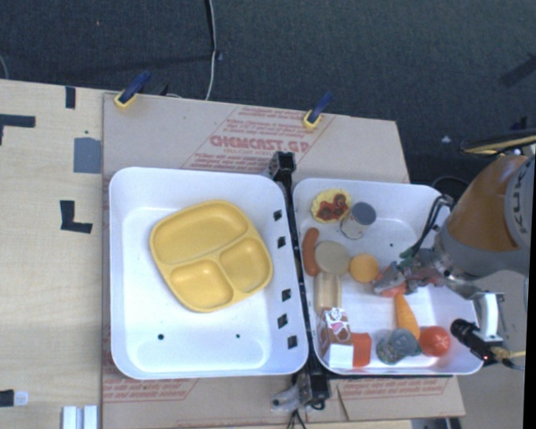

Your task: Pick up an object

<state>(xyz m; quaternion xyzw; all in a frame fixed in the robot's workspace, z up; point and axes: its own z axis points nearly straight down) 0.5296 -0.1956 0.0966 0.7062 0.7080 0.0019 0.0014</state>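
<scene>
The light wooden counter [32, 268] carries a brown cardboard sheet [245, 141] held by two blue-and-yellow clamps [131, 92], and on the sheet two shallow white plastic bins sit side by side, touching along a black joint. The left white bin [127, 336] holds a yellow plastic plate with three compartments [212, 255], lying slightly turned, near the bin's middle.

The grey arm with its orange band [487, 221] reaches in from the right, over the right edge of the right white bin [394, 200]. Its pincer [397, 280] is low in that bin, just right of a small orange ball [365, 269] and just above a toy orange carrot [405, 312]; whether its fingers are spread or clenched cannot be told, and nothing is seen between them.

The task's candidate objects all lie in the right bin. Along its left side, from far to near: a yellow dish of red pieces [330, 205], a reddish-brown sausage [311, 250], a round beige disc [332, 257], a pale tan bread stick [327, 293] and a red-and-white carton [338, 327] beside an orange-red block [360, 349]. A small grey-lidded can [359, 217] stands just right of the yellow dish. At the near edge, a grey lumpy stone-like object [395, 347] lies beside a red tomato [434, 341].
</scene>
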